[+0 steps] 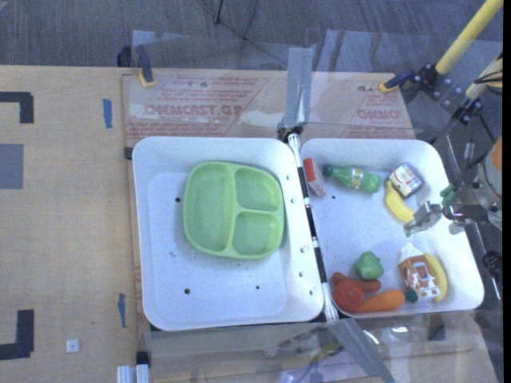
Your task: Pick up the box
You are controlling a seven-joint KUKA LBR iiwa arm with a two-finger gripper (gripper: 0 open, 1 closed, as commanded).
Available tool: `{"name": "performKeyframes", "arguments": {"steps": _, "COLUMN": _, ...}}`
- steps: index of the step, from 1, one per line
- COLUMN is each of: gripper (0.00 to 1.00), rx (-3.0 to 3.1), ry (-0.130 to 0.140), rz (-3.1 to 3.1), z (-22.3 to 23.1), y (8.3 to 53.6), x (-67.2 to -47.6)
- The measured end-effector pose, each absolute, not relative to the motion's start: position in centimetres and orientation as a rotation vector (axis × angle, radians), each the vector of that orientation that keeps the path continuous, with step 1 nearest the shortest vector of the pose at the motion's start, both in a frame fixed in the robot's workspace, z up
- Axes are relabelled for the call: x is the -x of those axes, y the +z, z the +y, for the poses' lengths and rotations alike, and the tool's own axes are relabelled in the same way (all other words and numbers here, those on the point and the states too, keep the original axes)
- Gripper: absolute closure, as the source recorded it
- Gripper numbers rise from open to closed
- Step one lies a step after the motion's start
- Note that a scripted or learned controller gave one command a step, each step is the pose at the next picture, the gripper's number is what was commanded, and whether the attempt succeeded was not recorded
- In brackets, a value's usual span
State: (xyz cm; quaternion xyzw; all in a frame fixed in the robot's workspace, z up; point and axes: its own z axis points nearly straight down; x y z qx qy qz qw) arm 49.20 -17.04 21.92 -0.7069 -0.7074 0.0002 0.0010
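**A:** Where is the box?

**B:** The box (417, 276) is a small white and orange carton lying near the front right corner of the right bin (351, 238). A yellow banana (437, 274) lies against its right side. It rests on the bin floor, with nothing gripping it.

**A:** And the claw?

**B:** The claw (421, 216) hangs over the right bin's right side, above and behind the box and apart from it. It reaches in from the right edge. I cannot tell whether it is released or clenched; the metal parts blur together. Nothing shows between them.

**A:** What lies near it?

**B:** A second banana (397, 203) sits just left of the claw. Behind that, near the back right corner, is a small dark-labelled packet (406, 179). A green bottle (351, 179) lies along the back wall, and a small red and white item (312, 179) sits by the left wall.

**A:** And toward the front?

**B:** A green pepper (368, 265) sits left of the box. In front of it are a red tomato (348, 295) and an orange carrot (382, 300), touching each other.

**A:** The other bin?

**B:** The left bin (160, 238) holds a light green divided plate (234, 210) with three compartments. Both bins sit on a pale wooden tabletop (64, 214).
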Motion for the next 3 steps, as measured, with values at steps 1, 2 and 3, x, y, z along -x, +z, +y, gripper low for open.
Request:
{"name": "performKeyframes", "arguments": {"steps": 1, "gripper": 0.0, "rx": 2.303, "ry": -0.001, "rz": -2.139, "z": -18.2, "y": 19.5, "x": -51.5}}
{"name": "performKeyframes", "arguments": {"steps": 2, "gripper": 1.0, "rx": 2.308, "ry": -0.003, "rz": -2.139, "z": -18.3, "y": 20.5, "x": -51.6}}
{"name": "performKeyframes", "arguments": {"steps": 3, "gripper": 1.0, "rx": 2.301, "ry": 0.0, "rz": -2.141, "z": -10.1, "y": 39.9, "x": -52.3}}
